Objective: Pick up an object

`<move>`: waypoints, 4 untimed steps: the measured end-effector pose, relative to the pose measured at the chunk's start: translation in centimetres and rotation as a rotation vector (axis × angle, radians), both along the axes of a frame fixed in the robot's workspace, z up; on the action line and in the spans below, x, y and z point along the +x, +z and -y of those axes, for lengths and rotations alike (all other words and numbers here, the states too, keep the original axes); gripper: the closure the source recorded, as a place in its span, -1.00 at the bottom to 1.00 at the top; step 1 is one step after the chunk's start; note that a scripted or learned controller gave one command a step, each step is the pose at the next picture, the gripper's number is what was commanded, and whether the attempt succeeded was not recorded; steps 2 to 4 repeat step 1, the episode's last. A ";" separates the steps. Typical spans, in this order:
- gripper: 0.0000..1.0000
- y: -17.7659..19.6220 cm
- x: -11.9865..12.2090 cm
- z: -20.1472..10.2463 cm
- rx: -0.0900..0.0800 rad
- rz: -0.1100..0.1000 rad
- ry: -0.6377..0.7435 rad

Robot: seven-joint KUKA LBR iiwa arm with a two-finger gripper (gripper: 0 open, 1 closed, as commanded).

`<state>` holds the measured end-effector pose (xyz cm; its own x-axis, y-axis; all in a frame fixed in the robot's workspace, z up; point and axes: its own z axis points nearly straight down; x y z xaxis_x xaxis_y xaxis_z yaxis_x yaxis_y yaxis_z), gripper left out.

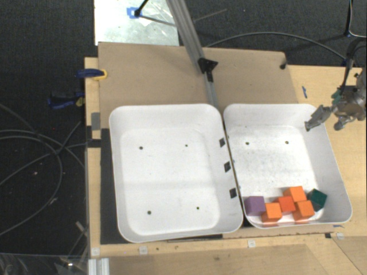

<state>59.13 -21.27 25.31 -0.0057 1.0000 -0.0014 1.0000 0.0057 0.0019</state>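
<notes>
Judging by looks, the purple cube (254,204) seems light, rigid and smooth, best pinched across opposite flat faces; the jaws of the gripper (327,119) stand open, empty.

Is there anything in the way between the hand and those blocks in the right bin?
Nothing visible. The hand sits at the right bin's far right edge, and bare white floor lies between it and the blocks clustered in the near corner.
</notes>
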 end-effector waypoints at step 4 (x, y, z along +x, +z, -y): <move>-1.00 4.9 5.9 0.1 -0.003 0.010 0.003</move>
